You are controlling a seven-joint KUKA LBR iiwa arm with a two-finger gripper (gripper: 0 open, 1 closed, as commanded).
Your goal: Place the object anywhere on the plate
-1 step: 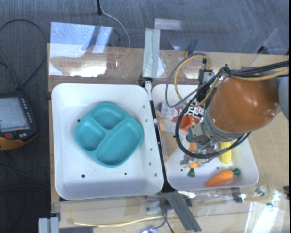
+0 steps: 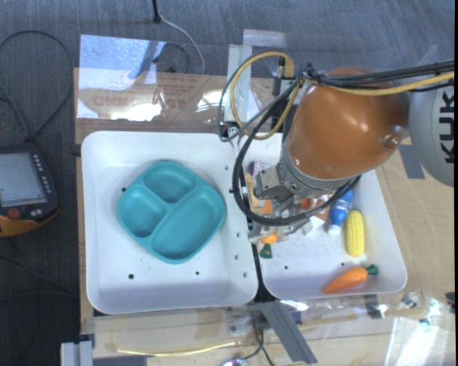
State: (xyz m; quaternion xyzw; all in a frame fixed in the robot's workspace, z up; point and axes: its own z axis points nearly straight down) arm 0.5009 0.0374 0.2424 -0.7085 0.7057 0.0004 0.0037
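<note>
At far left, off the bench, we note a handheld control pendant (image 2: 17, 185) with a grey screen, lying on the dark floor among black cables.

Left bin (image 2: 99, 280): a teal divided plate (image 2: 172, 210) with three compartments sits near the middle, rotated so its corners point toward the bin's sides. We see nothing lying in any of its compartments.

Behind the bins, a sheet of clear plastic (image 2: 137, 90) over brown cardboard catches glare.

Right bin (image 2: 305, 280): the arm's orange band (image 2: 343, 128) and grey wrist hang over its left half, with yellow and black cables looped above. The gripper (image 2: 278, 208) sits under the wrist, low in the bin near the divider; its fingers are buried in shadow and clutter, and we cannot tell how the jaws stand or whether anything is between them. Small orange pieces (image 2: 267, 240) show just below it, too small to identify.

Further right, a blue and white bottle-like item (image 2: 339, 210) pokes out from under the wrist. Just beside it a toy corn cob (image 2: 355, 232) lies with its long axis running up-down in the view. A toy carrot (image 2: 347, 279) lies near the bin's lower right corner, long axis almost left-right, slightly tilted, green top pointing right, tip pointing left.
</note>
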